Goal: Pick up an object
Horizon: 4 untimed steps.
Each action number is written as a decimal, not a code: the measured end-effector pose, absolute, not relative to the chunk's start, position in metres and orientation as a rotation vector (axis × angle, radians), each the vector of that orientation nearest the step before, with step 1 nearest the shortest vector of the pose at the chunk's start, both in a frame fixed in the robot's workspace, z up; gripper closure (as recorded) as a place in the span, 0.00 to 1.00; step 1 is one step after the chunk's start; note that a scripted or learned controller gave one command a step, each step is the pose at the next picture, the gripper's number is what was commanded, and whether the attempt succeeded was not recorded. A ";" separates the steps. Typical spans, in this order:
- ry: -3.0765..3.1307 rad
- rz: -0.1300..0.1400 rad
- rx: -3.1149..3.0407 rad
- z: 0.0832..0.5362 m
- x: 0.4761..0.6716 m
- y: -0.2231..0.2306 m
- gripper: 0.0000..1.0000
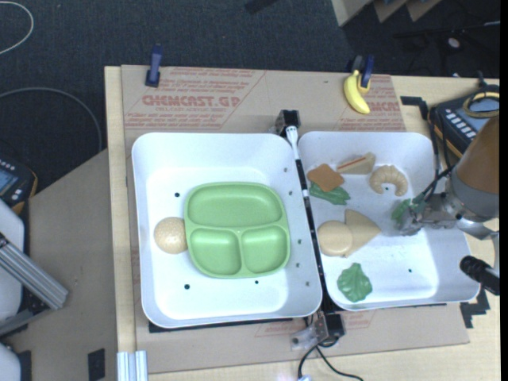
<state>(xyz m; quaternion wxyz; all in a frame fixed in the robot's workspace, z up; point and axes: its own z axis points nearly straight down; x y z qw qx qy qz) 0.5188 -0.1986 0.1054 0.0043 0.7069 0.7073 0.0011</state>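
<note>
The gripper (409,219) is lowered at the right bin's (421,288) right edge, over a green piece (402,210), a likely pick target. Its grasp state cannot be determined. Other food items lie toward the bin's left edge.

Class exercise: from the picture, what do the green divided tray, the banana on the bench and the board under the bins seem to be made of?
Green tray: probably moulded plastic; uniform colour, soft sheen, rounded compartments.
Banana: likely a plastic toy; even, glossy yellow.
Board: looks like cardboard or paper-faced sheet; matte tan with red printed lettering.
</note>
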 end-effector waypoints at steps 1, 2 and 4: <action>2.230 -0.001 2.225 0.084 0.477 -0.141 1.00; 2.218 0.010 2.210 0.202 0.481 -0.128 1.00; 2.223 0.003 2.216 0.129 0.480 -0.126 1.00</action>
